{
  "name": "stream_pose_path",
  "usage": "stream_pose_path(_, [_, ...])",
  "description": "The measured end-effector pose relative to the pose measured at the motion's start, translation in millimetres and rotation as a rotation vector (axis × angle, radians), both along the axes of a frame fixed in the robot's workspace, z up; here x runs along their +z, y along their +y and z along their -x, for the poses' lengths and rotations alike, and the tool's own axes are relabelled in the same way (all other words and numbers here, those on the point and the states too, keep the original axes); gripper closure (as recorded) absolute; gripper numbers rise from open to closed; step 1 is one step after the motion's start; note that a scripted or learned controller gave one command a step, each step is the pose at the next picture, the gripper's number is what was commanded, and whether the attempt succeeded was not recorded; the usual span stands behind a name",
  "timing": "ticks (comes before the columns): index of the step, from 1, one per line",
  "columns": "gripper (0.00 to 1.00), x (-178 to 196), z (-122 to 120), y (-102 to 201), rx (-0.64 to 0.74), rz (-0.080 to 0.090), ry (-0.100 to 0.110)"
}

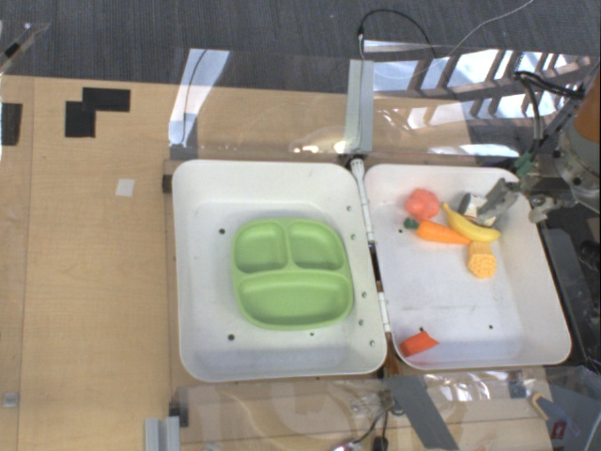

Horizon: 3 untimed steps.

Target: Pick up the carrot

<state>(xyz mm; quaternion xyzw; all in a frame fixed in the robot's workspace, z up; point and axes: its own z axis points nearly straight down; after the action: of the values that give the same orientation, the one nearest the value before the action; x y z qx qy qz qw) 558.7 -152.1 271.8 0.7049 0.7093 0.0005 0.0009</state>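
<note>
Carrot (pixel 440 234): lies flat in the right bin (pixel 526 346), in its upper half, green end toward the divider, tip pointing right.
Neighbours: red ball (pixel 423 202) just above the carrot's left end; banana (pixel 470 225) just beside the tip, on its upper right; corn (pixel 482 265) near, below the tip.
Gripper (pixel 495 203): over the right bin's upper right part, reaching in from the right, hovering at the banana's upper end (whether it touches the banana is unclear).
Fingers: cannot tell whether they are spread or pressed together; nothing is seen pinched between them.
Carrot to gripper: carrot sits to the gripper's lower left, near but apart, with the banana between them.
Red piece (pixel 419 342): at the right bin's lower left corner, well apart from the carrot.
Left bin (pixel 202 252): holds a green tray (pixel 291 273) with three compartments.
</note>
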Motion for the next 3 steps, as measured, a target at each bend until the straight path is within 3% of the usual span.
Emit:
stream_pose_path(1, [0.00,-129,-20,19,0.124,-0.001,0.002])
stream_pose_path(2, [0.00,-143,23,29,0.435,-0.001,0.000])
stream_pose_path(3, [0.00,-182,-54,20,0.604,0.003,-0.008])
